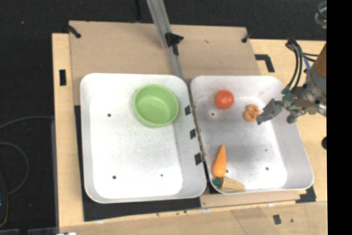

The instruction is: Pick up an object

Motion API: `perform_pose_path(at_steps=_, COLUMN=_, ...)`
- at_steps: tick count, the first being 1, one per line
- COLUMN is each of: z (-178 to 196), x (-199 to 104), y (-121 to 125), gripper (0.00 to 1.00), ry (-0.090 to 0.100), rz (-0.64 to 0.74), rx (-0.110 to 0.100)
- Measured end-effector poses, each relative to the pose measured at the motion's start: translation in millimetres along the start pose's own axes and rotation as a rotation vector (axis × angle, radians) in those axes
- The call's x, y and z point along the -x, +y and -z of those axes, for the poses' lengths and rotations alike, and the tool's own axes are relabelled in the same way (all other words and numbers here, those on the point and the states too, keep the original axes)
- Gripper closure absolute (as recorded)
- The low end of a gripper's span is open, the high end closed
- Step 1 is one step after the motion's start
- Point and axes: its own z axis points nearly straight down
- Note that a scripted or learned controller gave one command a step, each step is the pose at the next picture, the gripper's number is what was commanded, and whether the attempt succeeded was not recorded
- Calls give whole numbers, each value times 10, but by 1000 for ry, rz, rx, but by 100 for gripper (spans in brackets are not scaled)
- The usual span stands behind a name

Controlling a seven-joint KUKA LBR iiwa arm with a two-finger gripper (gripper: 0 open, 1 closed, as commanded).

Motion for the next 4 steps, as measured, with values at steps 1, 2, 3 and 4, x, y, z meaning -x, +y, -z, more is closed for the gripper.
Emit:
perform_pose_path(at_steps=1, z=0, x=0, y=0, gripper=0, ry=0, rz=-1, rx=1)
perform_pose_path(at_steps=2, z=-596, x=29, y=24, gripper=0, ry=-1, rz=-4, rx=-2)
perform_pose_path(at_steps=3, z=-1100, x=14, y=117, gripper=0, ry=-1, rz=-6, rx=-5)
perform_pose_path(at_steps=4, z=-1627, x=24, y=103, gripper=0, ry=-1, rz=-5, rx=-7)
